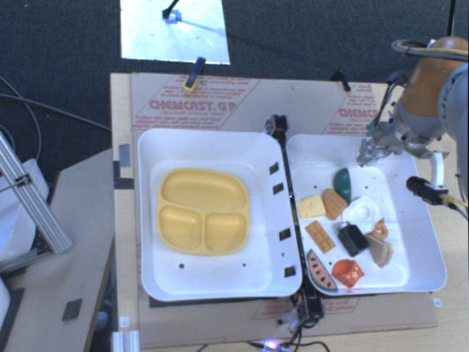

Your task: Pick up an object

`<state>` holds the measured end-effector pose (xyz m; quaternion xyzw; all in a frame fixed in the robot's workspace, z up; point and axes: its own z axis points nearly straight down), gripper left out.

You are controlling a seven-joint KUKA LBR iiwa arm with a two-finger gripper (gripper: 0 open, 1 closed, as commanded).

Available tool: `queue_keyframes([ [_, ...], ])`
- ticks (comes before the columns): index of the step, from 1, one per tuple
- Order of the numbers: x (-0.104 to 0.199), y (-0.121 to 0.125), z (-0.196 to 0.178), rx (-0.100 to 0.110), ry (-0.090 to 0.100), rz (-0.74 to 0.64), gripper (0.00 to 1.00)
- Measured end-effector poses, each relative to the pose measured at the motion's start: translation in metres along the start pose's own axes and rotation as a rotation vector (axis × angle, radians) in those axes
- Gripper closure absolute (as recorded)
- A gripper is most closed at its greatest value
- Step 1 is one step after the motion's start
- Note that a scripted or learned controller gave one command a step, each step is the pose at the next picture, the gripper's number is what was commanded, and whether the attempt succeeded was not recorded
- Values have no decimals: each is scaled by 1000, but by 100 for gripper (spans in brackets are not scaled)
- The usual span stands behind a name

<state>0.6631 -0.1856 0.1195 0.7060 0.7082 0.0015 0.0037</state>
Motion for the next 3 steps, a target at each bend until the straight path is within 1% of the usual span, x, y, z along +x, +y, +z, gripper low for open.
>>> queue_keyframes([
  [1, 28, -50, 21, -1, 1, -2, 100],
  [2, 60, -112, 33, 4, 3, 3, 100],
  [3, 59, -110, 22, 0, 1, 3, 100],
])
